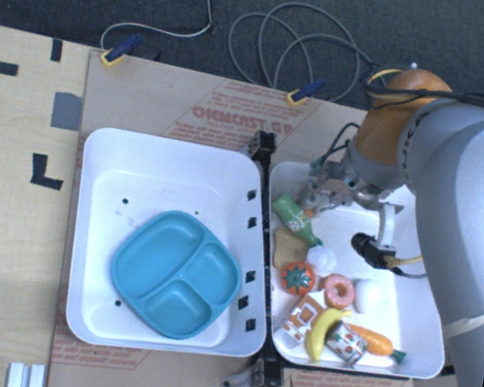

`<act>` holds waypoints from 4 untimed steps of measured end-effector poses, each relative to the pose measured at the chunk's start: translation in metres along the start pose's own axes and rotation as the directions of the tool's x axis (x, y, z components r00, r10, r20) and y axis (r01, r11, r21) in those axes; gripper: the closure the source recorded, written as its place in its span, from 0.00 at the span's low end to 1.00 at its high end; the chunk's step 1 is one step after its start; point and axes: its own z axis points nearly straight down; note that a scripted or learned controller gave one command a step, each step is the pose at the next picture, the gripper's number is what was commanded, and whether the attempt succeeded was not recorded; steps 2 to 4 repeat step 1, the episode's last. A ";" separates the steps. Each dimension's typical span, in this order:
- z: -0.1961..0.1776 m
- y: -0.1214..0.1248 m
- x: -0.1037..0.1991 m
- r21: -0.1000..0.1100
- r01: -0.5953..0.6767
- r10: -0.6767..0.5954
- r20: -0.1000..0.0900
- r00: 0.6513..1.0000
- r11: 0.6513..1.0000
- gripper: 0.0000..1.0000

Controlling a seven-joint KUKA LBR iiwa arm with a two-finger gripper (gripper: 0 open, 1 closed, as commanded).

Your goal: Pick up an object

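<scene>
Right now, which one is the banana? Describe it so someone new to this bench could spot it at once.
Look in the right-hand bin, where the toy food lies, and go to its near edge. The banana lies there between a red and white carton and a carrot. It is the only yellow, curved piece in the pile.

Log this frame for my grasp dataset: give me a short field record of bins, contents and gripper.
left bin: blue divided plate
right bin: green bottle, tomato, pink donut, banana, carrot, small printed packets
gripper: low over the right bin's far end, beside the green bottle
held object: none visible
</scene>
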 end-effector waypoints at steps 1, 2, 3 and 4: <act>-0.106 -0.059 0.040 -0.019 -0.003 0.003 0.000 1.000 1.000 1.00; -0.106 -0.059 0.040 -0.019 -0.003 0.003 0.000 1.000 1.000 1.00; -0.106 -0.059 0.040 -0.019 -0.003 0.003 0.000 1.000 1.000 1.00; -0.106 -0.059 0.040 -0.019 -0.003 0.003 0.000 1.000 1.000 1.00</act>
